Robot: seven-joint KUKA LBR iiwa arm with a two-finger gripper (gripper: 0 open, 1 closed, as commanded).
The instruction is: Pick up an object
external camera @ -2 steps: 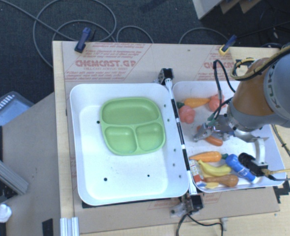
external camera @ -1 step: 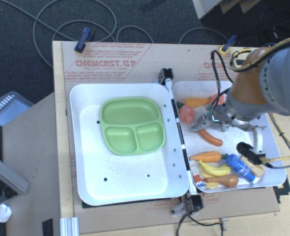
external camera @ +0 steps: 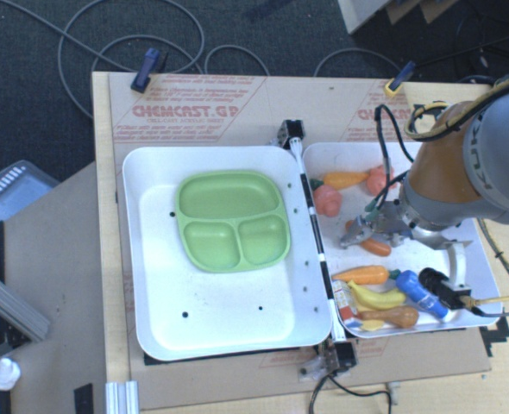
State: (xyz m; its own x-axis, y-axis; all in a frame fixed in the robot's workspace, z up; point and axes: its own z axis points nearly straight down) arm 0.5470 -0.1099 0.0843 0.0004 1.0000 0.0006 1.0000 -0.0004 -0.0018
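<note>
Grey arm with orange band (external camera: 449, 166) reaches from right, low over right white bin (external camera: 487, 274); gripper (external camera: 364, 231) finger state: cannot tell. Left white bin (external camera: 151, 257) holds green three-compartment plastic tray (external camera: 234, 220). Right bin: toy yellow banana (external camera: 377, 297), orange carrot (external camera: 362, 274), blue bottle (external camera: 423, 293), pink ball (external camera: 328, 200).

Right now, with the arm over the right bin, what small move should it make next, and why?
Probably a short drop straight down. The gripper hovers in the right bin beside a small orange carrot-like piece, with the pink ball just up-left. Whether anything sits between its jaws cannot be seen, so lowering onto that piece looks like the nearest pick.
</note>
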